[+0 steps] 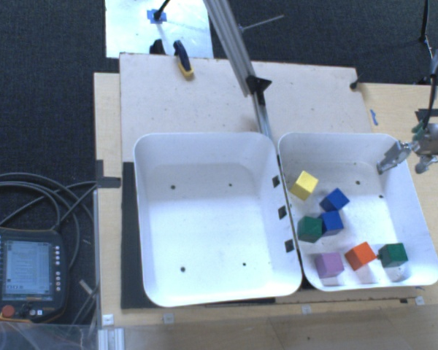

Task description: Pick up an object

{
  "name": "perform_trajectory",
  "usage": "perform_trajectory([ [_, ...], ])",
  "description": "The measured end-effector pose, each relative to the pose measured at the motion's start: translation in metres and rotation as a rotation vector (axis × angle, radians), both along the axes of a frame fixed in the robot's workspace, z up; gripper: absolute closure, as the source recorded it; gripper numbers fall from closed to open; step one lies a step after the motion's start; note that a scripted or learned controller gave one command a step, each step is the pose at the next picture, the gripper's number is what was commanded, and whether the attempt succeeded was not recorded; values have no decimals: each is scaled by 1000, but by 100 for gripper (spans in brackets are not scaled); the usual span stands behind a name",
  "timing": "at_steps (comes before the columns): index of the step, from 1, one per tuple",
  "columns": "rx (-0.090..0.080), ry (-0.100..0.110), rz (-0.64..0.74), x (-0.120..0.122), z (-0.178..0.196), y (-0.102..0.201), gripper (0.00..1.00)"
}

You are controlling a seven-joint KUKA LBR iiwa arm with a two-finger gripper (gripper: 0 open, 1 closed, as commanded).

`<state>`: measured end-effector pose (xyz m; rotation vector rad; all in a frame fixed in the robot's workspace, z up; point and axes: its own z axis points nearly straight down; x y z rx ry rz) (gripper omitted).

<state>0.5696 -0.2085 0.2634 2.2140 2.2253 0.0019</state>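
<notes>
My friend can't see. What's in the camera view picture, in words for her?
Two white bins sit side by side; the right bin holds seven little blocks: yellow, two blue, two green, purple and orange. The robot's hand reaches in at that bin's right edge, above the blocks. A control pad lies left.

Blocks (334,224) in right bin (416,210)

No text, label or number is legible on anything here.
</notes>
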Motion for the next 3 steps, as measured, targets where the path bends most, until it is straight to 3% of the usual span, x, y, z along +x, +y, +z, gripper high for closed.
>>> perform_trajectory([
  [1, 0, 0, 0, 0, 0, 0, 0],
  [3, 2, 6, -3, -5, -109, 7, 0],
])
